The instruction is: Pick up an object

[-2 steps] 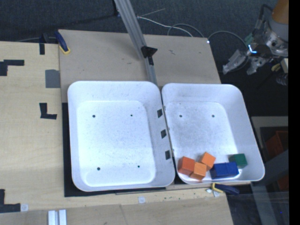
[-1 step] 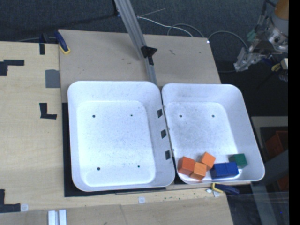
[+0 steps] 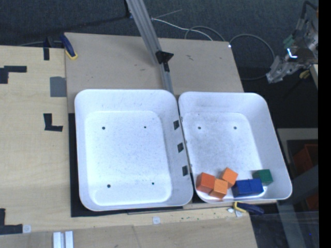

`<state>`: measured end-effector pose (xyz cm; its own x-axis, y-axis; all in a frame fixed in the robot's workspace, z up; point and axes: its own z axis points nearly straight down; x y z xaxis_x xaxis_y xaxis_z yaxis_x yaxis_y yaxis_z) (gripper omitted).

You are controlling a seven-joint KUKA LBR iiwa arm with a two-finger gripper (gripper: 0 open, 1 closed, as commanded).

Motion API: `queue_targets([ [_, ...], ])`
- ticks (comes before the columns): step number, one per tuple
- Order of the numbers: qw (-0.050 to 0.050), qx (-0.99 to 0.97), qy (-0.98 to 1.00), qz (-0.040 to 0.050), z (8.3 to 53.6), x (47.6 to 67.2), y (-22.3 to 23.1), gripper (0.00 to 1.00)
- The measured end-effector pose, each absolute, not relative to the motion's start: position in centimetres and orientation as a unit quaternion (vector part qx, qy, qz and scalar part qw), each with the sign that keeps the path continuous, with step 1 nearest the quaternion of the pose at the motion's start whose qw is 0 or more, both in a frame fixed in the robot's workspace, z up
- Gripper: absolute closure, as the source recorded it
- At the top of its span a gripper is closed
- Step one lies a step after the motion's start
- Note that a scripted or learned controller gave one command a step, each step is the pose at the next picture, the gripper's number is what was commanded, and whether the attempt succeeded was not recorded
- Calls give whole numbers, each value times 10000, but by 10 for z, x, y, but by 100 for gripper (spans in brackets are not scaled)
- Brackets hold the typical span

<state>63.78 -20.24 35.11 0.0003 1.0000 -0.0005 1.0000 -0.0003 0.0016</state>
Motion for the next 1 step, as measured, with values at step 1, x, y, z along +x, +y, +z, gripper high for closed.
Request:
queue_targets([
  [1, -12, 7071, 7071, -16, 324, 617, -209, 100],
])
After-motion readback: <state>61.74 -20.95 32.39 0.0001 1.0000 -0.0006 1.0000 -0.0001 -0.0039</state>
